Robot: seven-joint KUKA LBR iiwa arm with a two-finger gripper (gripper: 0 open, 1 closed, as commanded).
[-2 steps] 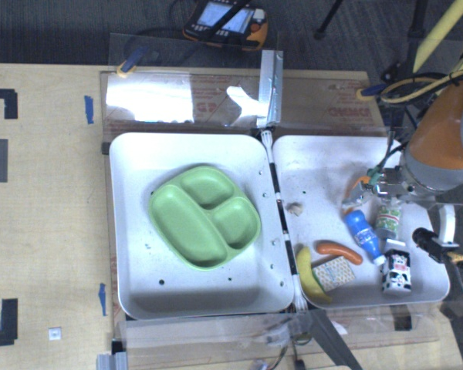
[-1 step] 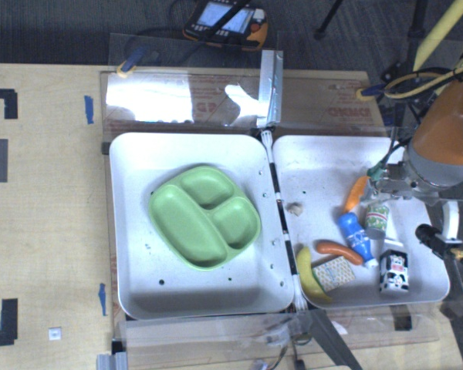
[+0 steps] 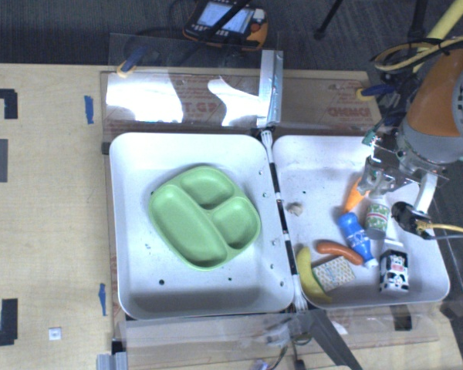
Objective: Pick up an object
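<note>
Objects for picking lie clustered in the right-hand white bin [image 3: 324, 160]: one orange carrot-like piece [image 3: 353, 199], one small bottle with a green label [image 3: 377, 216], one blue tube [image 3: 356, 237], one sausage-shaped piece in red-orange [image 3: 339, 250], one yellow banana [image 3: 307, 274], one tan waffle-patterned square [image 3: 333, 273] resting against the banana, and one small black-and-white carton [image 3: 394, 271] near the bin's right front corner. The grey arm with its orange band [image 3: 440, 99] reaches in from the right, its wrist tilted down over the bin's right half, and the claw [image 3: 378, 177] hangs just above the orange piece and the bottle. Whether its fingers are apart or together cannot be told from this angle, and nothing can be seen held between them. A black cable [image 3: 447, 229] trails from the wrist across the bin's right rim. The left-hand white bin [image 3: 131, 206] holds one green divided plate [image 3: 205, 216] with three compartments, lying at a slant near its middle. Both bins sit side by side on the pale wooden desk [image 3: 42, 206].
</note>
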